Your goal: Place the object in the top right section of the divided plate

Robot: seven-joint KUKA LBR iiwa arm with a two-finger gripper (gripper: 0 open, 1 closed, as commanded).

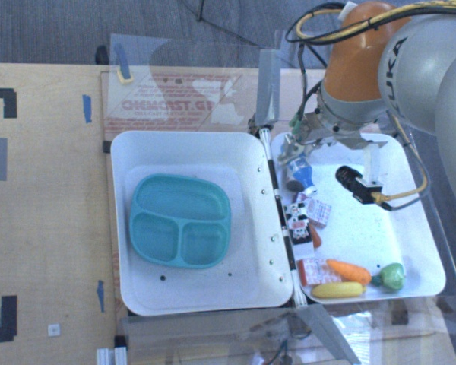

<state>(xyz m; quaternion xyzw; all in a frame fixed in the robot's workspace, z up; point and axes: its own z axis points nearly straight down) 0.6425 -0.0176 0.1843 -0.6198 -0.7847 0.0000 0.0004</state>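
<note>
Starting at the near edge, my right bin (418, 272) holds a yellow banana (337, 289), an orange carrot (350, 270) and a green toy (393, 277) by its front rim. Farther back, small packets (308, 211) lie along the divider. My claw (295, 152) hangs over a blue object (299, 175); open or closed, I cannot tell. The teal divided plate (181, 220) sits in the left bin (137, 158) on the pale wooden bench (45, 204), with grey carpet (76, 14) beyond.
</note>
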